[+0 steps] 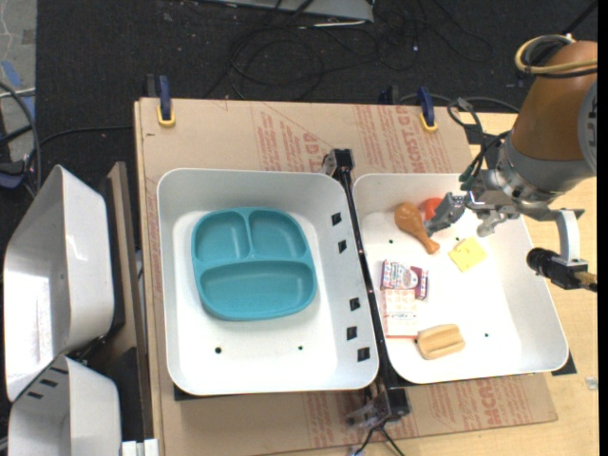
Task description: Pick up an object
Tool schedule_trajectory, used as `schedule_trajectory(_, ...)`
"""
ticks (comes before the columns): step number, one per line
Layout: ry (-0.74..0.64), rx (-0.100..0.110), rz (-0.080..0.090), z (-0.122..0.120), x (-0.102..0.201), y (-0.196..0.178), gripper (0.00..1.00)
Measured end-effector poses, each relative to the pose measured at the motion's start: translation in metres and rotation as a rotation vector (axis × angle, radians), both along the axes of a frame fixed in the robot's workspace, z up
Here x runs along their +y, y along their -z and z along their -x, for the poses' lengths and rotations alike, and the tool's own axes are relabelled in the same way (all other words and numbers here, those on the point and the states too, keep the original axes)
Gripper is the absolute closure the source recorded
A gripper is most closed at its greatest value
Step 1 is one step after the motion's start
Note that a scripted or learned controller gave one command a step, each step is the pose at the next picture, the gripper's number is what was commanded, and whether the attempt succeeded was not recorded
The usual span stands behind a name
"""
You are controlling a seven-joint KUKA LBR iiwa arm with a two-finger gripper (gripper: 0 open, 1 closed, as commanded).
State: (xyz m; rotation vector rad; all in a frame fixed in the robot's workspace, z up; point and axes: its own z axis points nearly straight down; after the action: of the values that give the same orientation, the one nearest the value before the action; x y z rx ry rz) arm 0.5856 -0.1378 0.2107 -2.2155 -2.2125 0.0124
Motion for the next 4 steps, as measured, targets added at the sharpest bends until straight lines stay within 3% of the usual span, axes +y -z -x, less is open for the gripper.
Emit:
schedule_trajectory(1, -0.002, -0.013, 0.002, -0.003, 0.000, -0.007, 0.00)
schedule_trajectory(3, 0.000, -0.006, 0.000, 0.016, 0.002, 0.105, 0.00)
schedule_trajectory(4, 0.000, -0.018, 0.001, 0.014, 0.003, 0.115, 0.00)
